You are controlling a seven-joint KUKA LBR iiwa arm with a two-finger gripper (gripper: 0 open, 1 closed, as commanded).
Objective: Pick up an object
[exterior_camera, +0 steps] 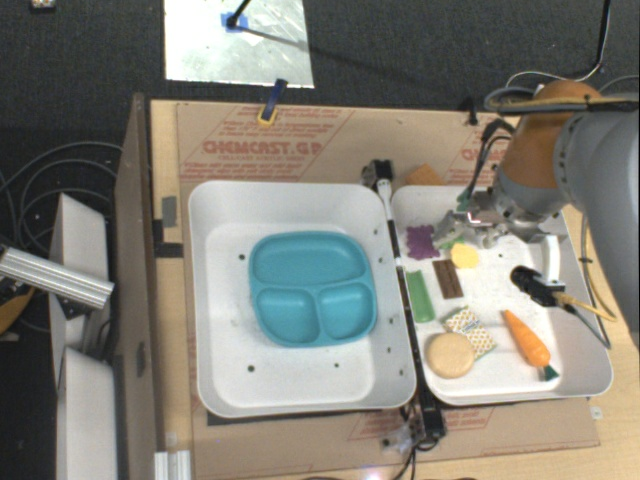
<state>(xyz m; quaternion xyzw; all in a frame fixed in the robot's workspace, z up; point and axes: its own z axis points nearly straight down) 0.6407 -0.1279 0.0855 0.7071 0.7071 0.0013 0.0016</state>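
Note:
My gripper [468, 224] hangs over the back of the right bin [590, 368], just above a small yellow piece [465, 257] and to the right of a purple piece [421, 241]. The same bin holds a brown bar [448, 279], a green bar [420, 295], a round tan cookie [450, 354], a checkered piece [472, 328] and an orange carrot [527, 342]. I see nothing clearly held between the fingers.
The left bin [220, 268] holds a blue divided plate [312, 286]. A central ridge [400, 288] separates the two bins. An orange-tan piece [425, 175] sits at the right bin's back edge. The arm [590, 158] comes in from the right.

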